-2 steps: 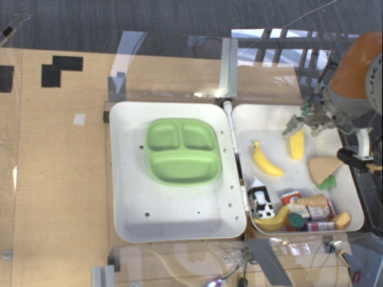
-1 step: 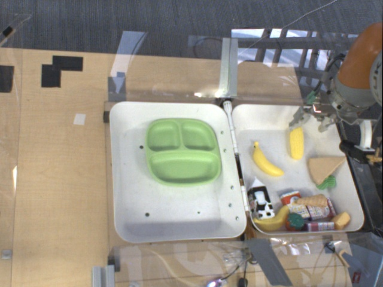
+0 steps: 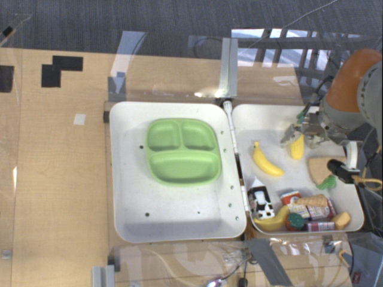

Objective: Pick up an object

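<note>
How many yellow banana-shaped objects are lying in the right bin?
3. One banana lies alone near the bin's middle; a small yellow piece is just under the pincer; another sits at the front edge under a black-and-white item. The pile may hide more.

Two bins sit side by side on a bench: the left bin holds a divided plate; in the right bin, a banana lies behind a cluster of packaged foods along the front edge.
</note>
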### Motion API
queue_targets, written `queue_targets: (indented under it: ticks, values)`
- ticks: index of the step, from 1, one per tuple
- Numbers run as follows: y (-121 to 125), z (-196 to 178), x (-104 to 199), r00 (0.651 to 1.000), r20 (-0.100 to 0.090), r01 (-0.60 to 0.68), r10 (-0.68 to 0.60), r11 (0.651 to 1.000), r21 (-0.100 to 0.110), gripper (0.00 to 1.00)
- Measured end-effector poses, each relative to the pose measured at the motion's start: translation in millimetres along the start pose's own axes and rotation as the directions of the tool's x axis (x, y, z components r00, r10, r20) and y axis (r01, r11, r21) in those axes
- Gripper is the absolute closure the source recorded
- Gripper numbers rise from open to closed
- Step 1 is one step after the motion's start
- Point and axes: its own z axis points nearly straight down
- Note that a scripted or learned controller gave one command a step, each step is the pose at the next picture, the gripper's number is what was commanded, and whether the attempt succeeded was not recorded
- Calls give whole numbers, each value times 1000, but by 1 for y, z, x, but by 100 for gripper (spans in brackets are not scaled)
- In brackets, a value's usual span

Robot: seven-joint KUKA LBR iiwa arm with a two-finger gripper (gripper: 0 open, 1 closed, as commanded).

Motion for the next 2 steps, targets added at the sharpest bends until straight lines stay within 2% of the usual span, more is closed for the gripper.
queue_targets:
  ticks: [1, 2]
  values:
    - [3, -14, 2, 1000, -2, 3, -3, 1000, -8, 100]
    - [-4, -117, 84, 992, -2, -126, 126, 992, 4, 100]
